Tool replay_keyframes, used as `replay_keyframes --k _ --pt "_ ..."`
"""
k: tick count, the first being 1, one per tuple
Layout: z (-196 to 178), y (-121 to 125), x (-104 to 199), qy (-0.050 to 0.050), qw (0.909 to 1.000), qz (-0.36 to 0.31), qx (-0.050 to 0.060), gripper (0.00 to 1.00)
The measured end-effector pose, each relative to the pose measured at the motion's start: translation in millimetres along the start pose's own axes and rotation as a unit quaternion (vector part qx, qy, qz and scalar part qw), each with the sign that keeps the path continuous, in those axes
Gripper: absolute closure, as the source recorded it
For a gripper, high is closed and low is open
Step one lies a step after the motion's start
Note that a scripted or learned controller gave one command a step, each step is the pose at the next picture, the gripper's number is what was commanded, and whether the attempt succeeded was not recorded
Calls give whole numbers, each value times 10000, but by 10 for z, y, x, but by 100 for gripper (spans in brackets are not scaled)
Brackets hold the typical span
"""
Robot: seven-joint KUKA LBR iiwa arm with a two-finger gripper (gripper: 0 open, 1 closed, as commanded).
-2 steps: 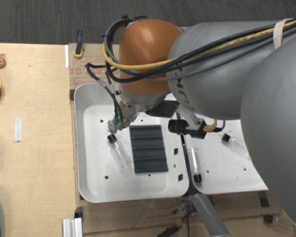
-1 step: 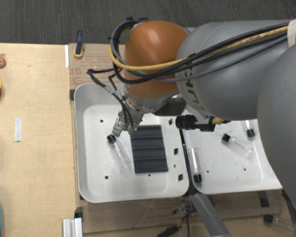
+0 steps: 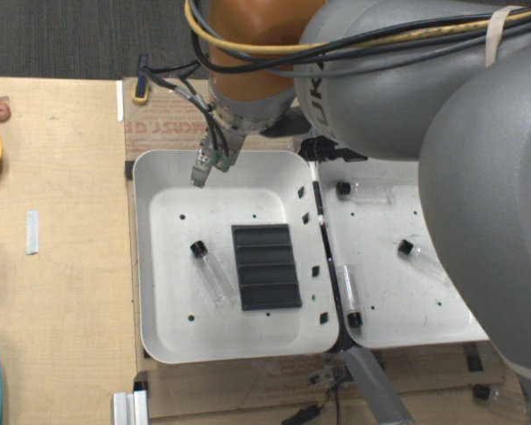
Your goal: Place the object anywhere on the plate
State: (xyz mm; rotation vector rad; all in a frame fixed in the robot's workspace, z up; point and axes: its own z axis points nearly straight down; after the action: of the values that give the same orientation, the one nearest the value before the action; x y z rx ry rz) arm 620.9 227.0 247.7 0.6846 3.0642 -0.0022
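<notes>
Below the pincer [image 3: 209,163], whose state I cannot tell, lies the ribbed black plate [image 3: 265,266] in the left bin [image 3: 159,326]. The vial [image 3: 211,270] rests beside it, likely awaiting pickup.

The gripper [image 3: 203,168] hangs over the far edge of the left bin [image 3: 159,326], above bare white floor. In that bin a black ridged plate [image 3: 265,266] lies near the middle, with a clear vial [image 3: 211,271] with a black cap just beside it on the left. The right bin [image 3: 425,330] holds more clear vials, one [image 3: 347,295] against the divider between the bins. The wooden desk [image 3: 62,193] extends to the left.
</notes>
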Motion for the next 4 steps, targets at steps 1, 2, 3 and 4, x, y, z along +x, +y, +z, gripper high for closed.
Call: replay_keyframes --k 1,2,3,4 --pt "-853 -225 502 1 9994 -338 -3 100" --pt "-1314 -249 557 -7 9885 -1514 -12 100" --pt "-1650 -416 909 -5 9823 -1874 -12 100" --pt "-1706 -241 529 -4 9568 -2907 -11 100"
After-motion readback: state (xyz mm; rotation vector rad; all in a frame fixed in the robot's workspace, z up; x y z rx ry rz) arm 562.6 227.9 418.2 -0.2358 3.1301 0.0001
